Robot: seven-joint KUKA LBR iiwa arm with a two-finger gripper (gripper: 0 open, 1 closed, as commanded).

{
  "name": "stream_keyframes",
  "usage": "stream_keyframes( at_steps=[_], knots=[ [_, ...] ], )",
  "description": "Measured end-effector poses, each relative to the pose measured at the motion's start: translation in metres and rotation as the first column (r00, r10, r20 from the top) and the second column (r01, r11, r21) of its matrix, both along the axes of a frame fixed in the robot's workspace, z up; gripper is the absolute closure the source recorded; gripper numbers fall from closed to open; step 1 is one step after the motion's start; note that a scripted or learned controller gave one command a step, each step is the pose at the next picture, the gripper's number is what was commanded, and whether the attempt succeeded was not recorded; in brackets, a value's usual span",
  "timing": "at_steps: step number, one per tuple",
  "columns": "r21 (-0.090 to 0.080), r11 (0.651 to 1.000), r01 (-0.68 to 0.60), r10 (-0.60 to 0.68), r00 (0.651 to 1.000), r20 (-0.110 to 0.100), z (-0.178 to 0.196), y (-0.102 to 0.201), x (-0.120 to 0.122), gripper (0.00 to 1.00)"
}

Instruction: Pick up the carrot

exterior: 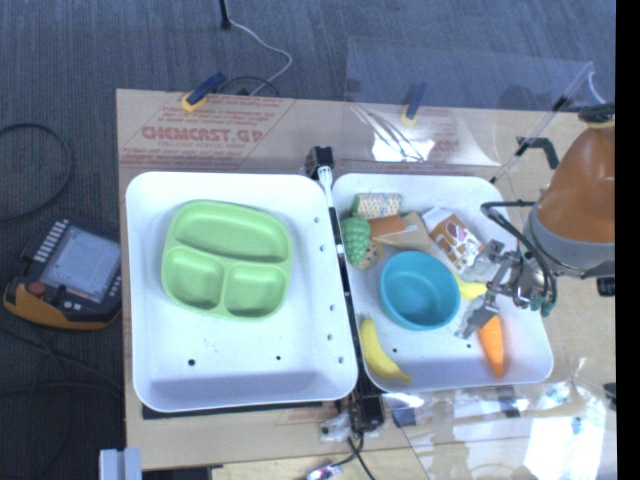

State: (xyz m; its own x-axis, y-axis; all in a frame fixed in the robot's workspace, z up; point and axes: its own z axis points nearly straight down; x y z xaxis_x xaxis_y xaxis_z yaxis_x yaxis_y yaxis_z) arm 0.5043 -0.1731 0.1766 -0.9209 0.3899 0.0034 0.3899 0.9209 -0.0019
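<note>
The carrot lies in the right bin, near that bin's front right corner, directly below the end effector as seen from above. The end effector's lower tip sits at or just above the carrot's upper end; contact cannot be confirmed. How far the end effector is open cannot be determined, and the carrot is not visibly between its parts. Immediately left of the end effector stands a blue bowl. Farther left and toward the front lies a banana. Beyond the end effector, toward the back of the bin, rests a small printed packet. The left bin holds a green divided plate, well apart from the end effector.
</note>
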Motion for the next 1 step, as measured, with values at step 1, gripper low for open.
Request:
stream_keyframes(
  at_steps=[1],
  knots=[
    [-0.005,0.998,0.062,-0.062,0.998,0.023,-0.0837,-0.0067,-0.0142,0.00]
  ],
)
